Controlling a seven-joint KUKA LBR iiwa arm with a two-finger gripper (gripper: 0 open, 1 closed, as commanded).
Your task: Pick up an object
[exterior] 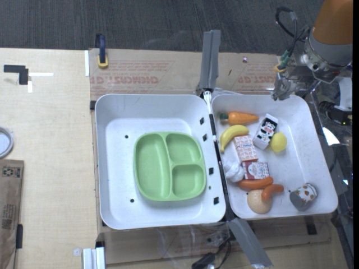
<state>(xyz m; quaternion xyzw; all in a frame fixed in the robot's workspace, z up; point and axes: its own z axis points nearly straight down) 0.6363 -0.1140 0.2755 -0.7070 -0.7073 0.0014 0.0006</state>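
My arm enters from the upper right, its orange band at about one o'clock in the view, the wrist bent down toward the far rim of the right bin (320, 129). My pincer (282, 88) hangs over that bin's two-o'clock corner — nothing sits between its fingers, and whether they stand apart or together I cannot tell.

Two shallow white bins sit side by side. The left bin (112, 150) holds a pale green divided plate (170, 166) with three compartments, lying near its centre.

The right bin holds the small things I may pick. At its twelve o'clock lies a carrot (243, 117), long axis running nine to three, its green end toward nine. Just below it a banana (232, 134) curves from eight toward two. Beside these, a black-and-white carton (266, 131) tilts from seven to one, touching a lemon (279, 143) on its right. Toward the centre are two red-and-white cartons (248, 156), with a white crumpled item (233, 171) at their left. Near six o'clock lie two sausages (263, 186) and a tan egg-like ball (258, 202). A grey can (303, 195) rests at five o'clock.
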